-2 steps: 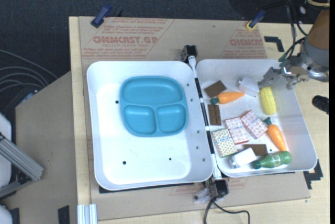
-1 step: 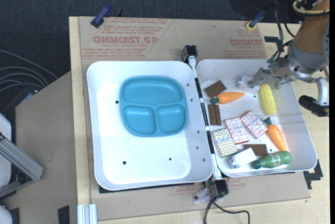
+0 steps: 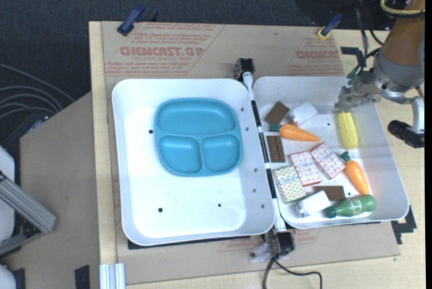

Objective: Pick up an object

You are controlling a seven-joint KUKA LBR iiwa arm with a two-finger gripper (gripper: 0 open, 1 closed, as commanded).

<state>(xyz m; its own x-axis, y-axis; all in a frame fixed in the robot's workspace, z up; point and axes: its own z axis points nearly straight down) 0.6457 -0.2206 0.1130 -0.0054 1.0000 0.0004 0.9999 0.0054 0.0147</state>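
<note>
The right bin point(image 3: 395, 166) holds a yellow corn cob point(image 3: 347, 129), two carrots point(image 3: 298, 134) point(image 3: 356, 175), a green bottle point(image 3: 350, 206), several patterned packets point(image 3: 309, 168), brown blocks point(image 3: 276, 113) and white blocks point(image 3: 303, 111). My gripper point(image 3: 348, 99) hangs over the far right part of this bin, just above the corn cob's far end. Nothing shows between its fingers.
The left bin point(image 3: 128, 146) holds a blue three-compartment plate point(image 3: 198, 134). Both bins rest on a brown board point(image 3: 162, 48) with blue clamps point(image 3: 129, 20) at its far edge. The arm point(image 3: 403, 44) comes in from the upper right. Cables lie on the dark floor at left.
</note>
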